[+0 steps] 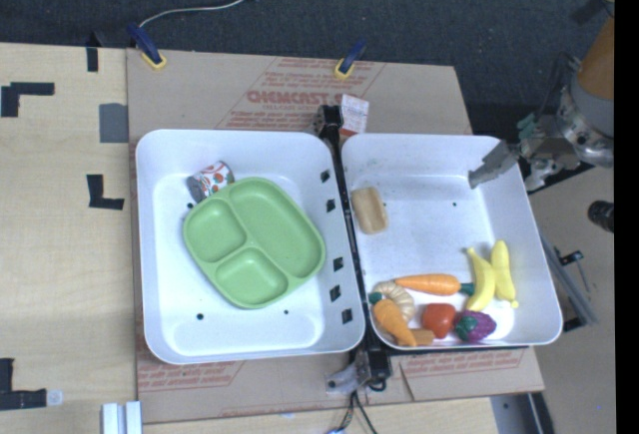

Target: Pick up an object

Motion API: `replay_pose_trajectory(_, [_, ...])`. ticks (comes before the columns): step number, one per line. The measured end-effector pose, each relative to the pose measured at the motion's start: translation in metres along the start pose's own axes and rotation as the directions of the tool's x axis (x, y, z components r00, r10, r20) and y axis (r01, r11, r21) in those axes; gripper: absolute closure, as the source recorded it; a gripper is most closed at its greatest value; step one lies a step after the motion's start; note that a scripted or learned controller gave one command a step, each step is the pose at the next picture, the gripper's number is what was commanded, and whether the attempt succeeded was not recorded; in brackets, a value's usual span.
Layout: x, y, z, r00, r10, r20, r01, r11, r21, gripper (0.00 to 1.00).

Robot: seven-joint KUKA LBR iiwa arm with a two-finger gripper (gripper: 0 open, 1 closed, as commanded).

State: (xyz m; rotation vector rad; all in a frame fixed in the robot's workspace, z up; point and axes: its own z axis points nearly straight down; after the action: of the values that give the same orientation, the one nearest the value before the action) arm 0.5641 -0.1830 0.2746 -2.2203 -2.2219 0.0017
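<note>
My gripper (514, 173) hangs over the right rim of the right bin (439, 173), open with nothing between its fingers. Below it in that bin lie a tan block (369, 210) near the left wall, two yellow bananas (491, 274), an orange carrot (427, 283), a second carrot (394, 323), a red tomato (437, 319), a purple fruit (475, 325) and a pale bulb (391, 294). The toys crowd the bin's near corner, well apart from the gripper.
The left bin (160, 252) holds a green divided plate (254, 240) and a small printed can (210, 181) at its far edge. A black divider (339, 222) joins the two bins. The arm (589, 113) stands off the bench's right side.
</note>
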Motion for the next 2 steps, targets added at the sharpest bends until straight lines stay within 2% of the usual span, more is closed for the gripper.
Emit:
replay_pose_trajectory(1, [-0.041,-0.028,0.112,1.000,0.001,-0.001,-0.001,1.000,0.002,0.00])
replay_pose_trajectory(2, [-0.027,-0.055,0.188,1.000,0.000,0.000,0.000,1.000,-0.003,0.00])
